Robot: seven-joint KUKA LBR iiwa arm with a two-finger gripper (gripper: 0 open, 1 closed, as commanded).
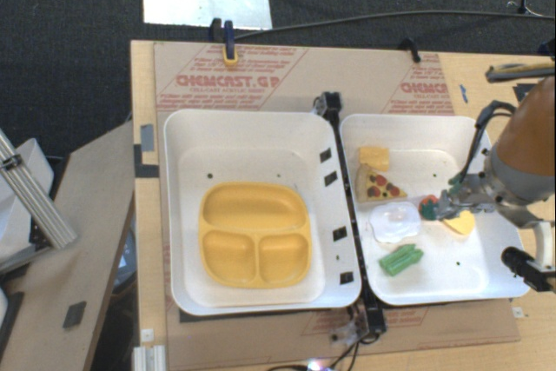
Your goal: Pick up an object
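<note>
Two bins; gripper (445,209) low in right bin (434,291) over yellow piece (460,225), jaw state unclear. Reach step; next, close and lift.

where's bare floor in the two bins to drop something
Left bin: bare strip along its far wall, behind the yellow divided tray, which fills the middle. Right bin: bare patch at the near right corner, right of the green toy, and a strip along the far wall. Its middle is crowded: cheese wedge, pizza slice, white lid, gripper.
</note>
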